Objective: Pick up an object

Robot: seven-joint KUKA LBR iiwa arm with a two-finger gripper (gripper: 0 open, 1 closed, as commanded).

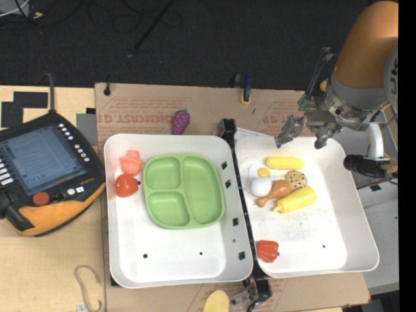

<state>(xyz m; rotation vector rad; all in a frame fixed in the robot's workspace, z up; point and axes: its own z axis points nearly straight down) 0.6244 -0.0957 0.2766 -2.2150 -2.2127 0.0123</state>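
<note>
Though cropped, end effector (303,134) spread.

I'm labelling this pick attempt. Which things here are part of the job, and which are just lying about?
Job:
open two-finger gripper
yellow toy corn cob
white egg
brown drumstick
yellow plastic bottle
red pepper

Lying about:
green divided plate
purple grapes on cardboard
teach pendant

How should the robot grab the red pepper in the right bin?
From straight above, closing the fingers across the red pepper's body. It lies alone near the right bin's front left corner, well apart from the food pile, so nothing crowds it there. But the bin's wall is close on its left, so putting the fingers front and back of it probably works best.
</note>
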